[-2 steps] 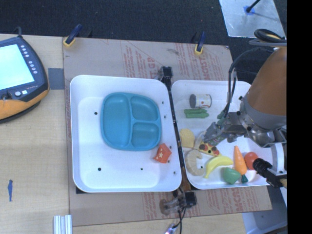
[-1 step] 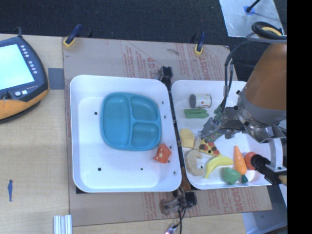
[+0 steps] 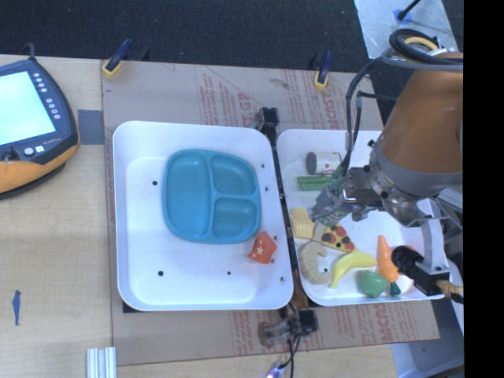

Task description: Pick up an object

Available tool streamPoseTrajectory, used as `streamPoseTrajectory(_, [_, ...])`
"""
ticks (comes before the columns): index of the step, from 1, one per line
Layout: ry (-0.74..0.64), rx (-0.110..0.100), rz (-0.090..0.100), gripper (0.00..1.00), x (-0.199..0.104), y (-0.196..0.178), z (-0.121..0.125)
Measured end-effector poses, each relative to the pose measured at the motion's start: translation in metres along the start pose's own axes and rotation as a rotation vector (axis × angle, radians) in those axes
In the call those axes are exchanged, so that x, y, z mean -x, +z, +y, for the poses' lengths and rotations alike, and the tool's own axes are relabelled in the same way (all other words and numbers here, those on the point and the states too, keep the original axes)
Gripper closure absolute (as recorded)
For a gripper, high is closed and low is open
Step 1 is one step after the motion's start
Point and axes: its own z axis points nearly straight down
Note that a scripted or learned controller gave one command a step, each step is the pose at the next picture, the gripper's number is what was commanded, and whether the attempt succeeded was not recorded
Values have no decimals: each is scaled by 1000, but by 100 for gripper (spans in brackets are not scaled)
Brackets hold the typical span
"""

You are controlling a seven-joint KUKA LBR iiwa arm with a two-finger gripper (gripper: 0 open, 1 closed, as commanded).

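Grey metal gripper (image 3: 329, 205) hangs over the middle of the right bin (image 3: 290, 144), low above the toy food; we cannot tell whether it is released or clenched, and we see nothing held in it. Directly beside it we note a pizza slice (image 3: 336, 237) and a pale yellow piece (image 3: 301, 224), the latter close to the bin's left edge. Toward the far edge lie a green stick (image 3: 315, 183) and a small grey cylinder (image 3: 312, 162). Along the near edge we record a tan biscuit-like piece (image 3: 314, 262), a banana (image 3: 350, 266), a green item (image 3: 372, 283) and a carrot (image 3: 385, 258). In the left bin (image 3: 126, 211) a blue divided plate (image 3: 211, 196) sits near the centre, with an orange-red block (image 3: 263, 247) just off its near right corner. A teach pendant (image 3: 31, 128) rests at the bench's left edge.
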Motion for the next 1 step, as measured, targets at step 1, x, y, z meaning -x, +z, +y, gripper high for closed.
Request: streamPoseTrajectory(1, [2, -1, 0, 100, 10, 1, 0])
